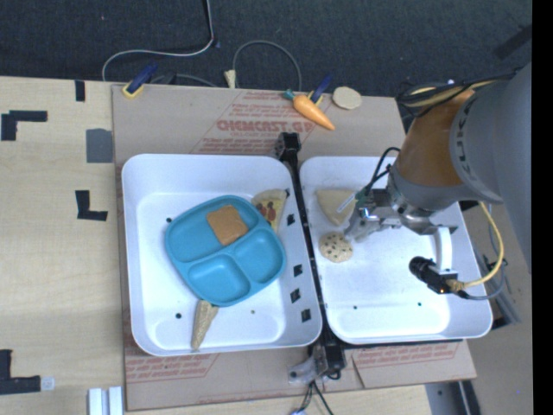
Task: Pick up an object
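Worktop: pale wood-grain worktop [52,266] with a few dark angular marks and a grey square patch on its left part.
Cardboard: a brown printed cardboard sheet [251,124] lies on the worktop under both bins, red lettering showing above them.
Floor: dark carpet [346,15] runs along the top of the view, with a thin cable [207,24] looping over it down to the cardboard's far edge.
Left bin: white shallow bin [143,232] holding a blue divided plate [226,251], tilted in the bin, with a flat brown slice [228,224] in its upper compartment.
Beside the plate: a pale wedge [270,206] sits at the plate's upper right edge near the divider; a tan cone [202,322] lies below the plate, pointing to the bin's near wall.
Right bin: white bin [389,318] with a cookie [336,248] near its left side and a cream wedge [332,204] just above the cookie.
Tool: the tool [363,223] is low in the right bin, just right of the cookie and the cream wedge; I cannot tell how its tips stand, and nothing is seen held.
Arm: grey arm [484,145] with an orange band comes in from the right.
Outside the bins: a carrot [313,112] and a round beige disc [347,98] rest on the cardboard's far edge.
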### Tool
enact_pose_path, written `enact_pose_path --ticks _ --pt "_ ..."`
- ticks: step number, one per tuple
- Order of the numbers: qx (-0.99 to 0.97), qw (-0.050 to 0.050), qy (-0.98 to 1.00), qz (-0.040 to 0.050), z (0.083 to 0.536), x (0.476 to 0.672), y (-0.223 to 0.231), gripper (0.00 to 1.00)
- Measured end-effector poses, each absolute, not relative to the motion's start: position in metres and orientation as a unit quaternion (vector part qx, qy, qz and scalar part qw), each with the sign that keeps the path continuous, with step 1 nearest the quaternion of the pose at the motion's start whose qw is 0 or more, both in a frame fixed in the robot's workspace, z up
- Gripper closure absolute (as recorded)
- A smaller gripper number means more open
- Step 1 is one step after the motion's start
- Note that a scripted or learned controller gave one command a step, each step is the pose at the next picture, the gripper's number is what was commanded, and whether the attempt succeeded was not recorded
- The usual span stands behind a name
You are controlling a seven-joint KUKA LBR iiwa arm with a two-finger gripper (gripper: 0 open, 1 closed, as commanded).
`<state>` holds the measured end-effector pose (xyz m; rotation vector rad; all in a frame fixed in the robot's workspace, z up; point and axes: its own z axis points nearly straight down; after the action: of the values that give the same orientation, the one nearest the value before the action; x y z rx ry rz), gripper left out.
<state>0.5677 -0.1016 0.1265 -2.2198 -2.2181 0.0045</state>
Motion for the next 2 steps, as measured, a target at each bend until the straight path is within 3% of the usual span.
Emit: enact_pose_path --ticks 1,2 --pt "-0.706 0.000 -0.708 -0.0004 0.0899 0.5819 -0.1027 1.00" --pt "-0.707 -0.009 -0.707 -0.0045 0.0942 0.5784 -0.0987 1.00"
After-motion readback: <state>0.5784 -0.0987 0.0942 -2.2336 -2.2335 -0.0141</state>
